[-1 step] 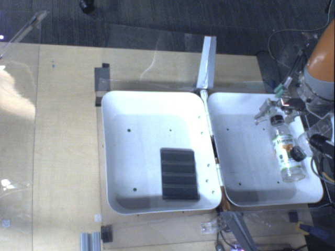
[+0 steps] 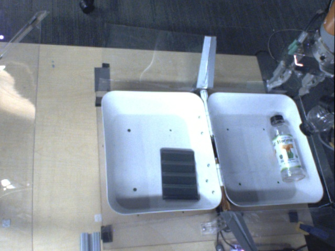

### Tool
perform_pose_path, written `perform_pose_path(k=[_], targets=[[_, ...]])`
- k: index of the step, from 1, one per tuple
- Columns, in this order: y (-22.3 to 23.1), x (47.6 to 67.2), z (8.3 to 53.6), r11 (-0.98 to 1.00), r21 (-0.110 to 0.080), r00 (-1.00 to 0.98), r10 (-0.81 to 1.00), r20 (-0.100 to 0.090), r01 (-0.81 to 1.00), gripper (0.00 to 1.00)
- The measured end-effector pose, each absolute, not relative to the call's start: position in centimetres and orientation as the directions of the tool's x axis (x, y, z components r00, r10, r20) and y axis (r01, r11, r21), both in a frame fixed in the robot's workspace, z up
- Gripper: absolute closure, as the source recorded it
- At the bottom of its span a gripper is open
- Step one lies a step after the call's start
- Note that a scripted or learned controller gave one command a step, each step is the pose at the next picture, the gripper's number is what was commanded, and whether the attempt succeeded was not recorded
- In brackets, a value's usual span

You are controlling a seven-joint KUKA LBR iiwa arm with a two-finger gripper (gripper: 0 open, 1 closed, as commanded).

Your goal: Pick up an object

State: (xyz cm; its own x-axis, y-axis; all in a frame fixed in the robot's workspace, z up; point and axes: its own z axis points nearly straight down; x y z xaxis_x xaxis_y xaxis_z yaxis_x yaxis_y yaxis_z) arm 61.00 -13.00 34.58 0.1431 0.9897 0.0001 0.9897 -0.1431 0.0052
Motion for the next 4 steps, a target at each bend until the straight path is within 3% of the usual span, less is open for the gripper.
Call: perform_pose_path(k=[1, 2, 3, 4], targets=[[-19.2, 57.1, 24.9, -0.002, 0.003, 0.002, 1.000, -0.001, 1.000, 0.00], [-19.3, 58.1, 20.7, 0.169, 0.004, -0.169, 0.986, -0.001, 0.986, 0.00], [-20.4, 60.4, 10.0, 0.163, 0.006, -0.163, 0.987, -0.001, 0.987, 0.00], [-20.4, 60.0, 10.8, 0.046, 0.005, -0.046, 0.999, 0.000, 0.999, 0.00]])
